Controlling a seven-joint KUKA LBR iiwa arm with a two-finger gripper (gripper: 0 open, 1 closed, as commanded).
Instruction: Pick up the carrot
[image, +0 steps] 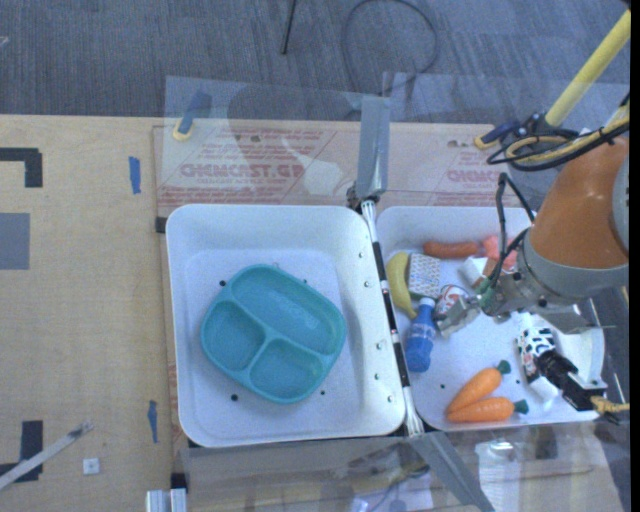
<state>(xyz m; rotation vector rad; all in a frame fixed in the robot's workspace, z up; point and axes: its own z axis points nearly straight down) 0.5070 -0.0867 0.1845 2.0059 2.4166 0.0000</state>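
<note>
Open floor surrounds the carrots (483, 396); bottle (421, 338) near.

Two bins side by side on the surface (80, 300); in the left bin (200, 230), a divided plate (273, 333); in the right bin (440, 225), banana (399, 283) and bottle (420, 340) by the divider, two carrots (484, 395) nearest the front edge.

A robotics lab is indicated by a taped bench (80, 300), bins (190, 240) left of the claw (462, 310), and cables (540, 145) behind it.
</note>
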